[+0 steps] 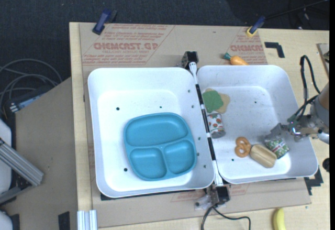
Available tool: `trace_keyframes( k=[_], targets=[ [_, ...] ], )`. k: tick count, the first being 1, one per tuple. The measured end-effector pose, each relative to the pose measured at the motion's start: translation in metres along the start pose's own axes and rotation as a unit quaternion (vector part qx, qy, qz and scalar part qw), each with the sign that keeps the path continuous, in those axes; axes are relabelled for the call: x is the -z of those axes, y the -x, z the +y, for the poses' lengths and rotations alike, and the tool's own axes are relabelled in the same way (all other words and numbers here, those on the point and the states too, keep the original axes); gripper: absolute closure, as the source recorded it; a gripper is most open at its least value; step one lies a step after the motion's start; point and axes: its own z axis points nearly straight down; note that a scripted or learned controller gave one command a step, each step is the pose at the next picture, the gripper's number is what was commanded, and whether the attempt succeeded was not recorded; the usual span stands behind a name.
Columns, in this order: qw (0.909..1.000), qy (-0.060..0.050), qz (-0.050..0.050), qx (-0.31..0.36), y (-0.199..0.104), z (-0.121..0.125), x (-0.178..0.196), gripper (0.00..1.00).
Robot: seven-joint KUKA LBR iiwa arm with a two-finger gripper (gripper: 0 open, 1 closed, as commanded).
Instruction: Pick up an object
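Where the arm is reaching in from the right of the camera view, the gripper [283, 132] is hanging low over the right-hand rim of the right bin [246, 78]. It is showing as a blur of grey metal, and I cannot tell whether it is spread or pressed together, nor whether it is pinching anything. Just below it, a small green-patterned packet [277, 146] is lying on the bin floor, perhaps touching the gripper's tip, though the view is too soft to be sure.

Beside the packet, a tan bun [262, 155] is lying at a slant, with an orange pretzel [242, 147] sitting against its left end. Along the bin's left wall, a green disc [212, 100] is resting on a pale tan piece [224, 101], and a small printed can [216, 123] is lying on its side just below them.

In the left bin [104, 92], a blue divided plate [159, 145] is sitting flat, towards the front.

Both bins are resting on a printed cardboard sheet [125, 44]. On it, an orange carrot-like toy [237, 59] is lying behind the right bin, and a yellow object [278, 219] is lying near the front edge.
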Motion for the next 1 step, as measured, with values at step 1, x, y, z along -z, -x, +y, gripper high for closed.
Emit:
trace_keyframes(
  k=[1],
  targets=[
    [1.0, 0.0, 0.001, 0.002, 0.0036, 0.0318, -0.0553, 0.0]
  ],
)
